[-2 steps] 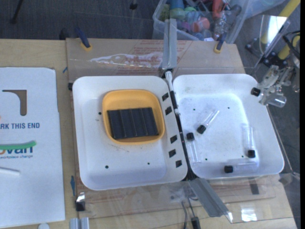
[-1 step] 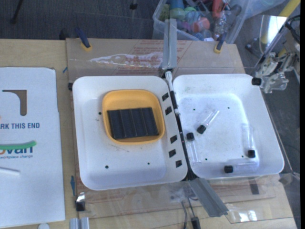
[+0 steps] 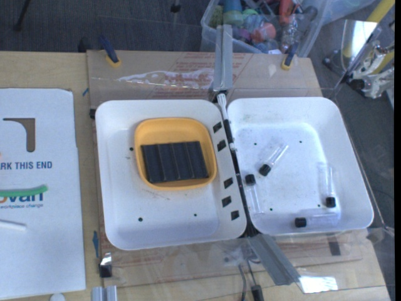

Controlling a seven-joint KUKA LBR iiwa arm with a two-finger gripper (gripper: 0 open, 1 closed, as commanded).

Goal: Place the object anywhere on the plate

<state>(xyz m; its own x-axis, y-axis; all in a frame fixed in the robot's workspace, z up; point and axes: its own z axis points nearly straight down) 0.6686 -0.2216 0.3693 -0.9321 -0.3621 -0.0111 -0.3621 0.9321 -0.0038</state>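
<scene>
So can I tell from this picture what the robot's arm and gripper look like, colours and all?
Not from this picture; its colours, shape and cabling can't be judged here. What it does give is the arm's workplace: the left white bin with a yellow plate bearing a dark ridged block, and the right white bin with clear black-capped tubes.

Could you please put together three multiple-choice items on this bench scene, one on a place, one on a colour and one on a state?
1. Where is the plate?
A. In the left bin
B. In the right bin
C. On the cardboard

2. What colour is the plate?
A. Blue
B. Yellow
C. Red

3. How does the dark ridged block lie?
A. Flat on the plate
B. Leaning on a bin wall
C. On the floor

Answers: 1 A, the plate sits inside the left bin. 2 B, its rim is yellow. 3 A, the block rests flat within the plate's rim.
</scene>
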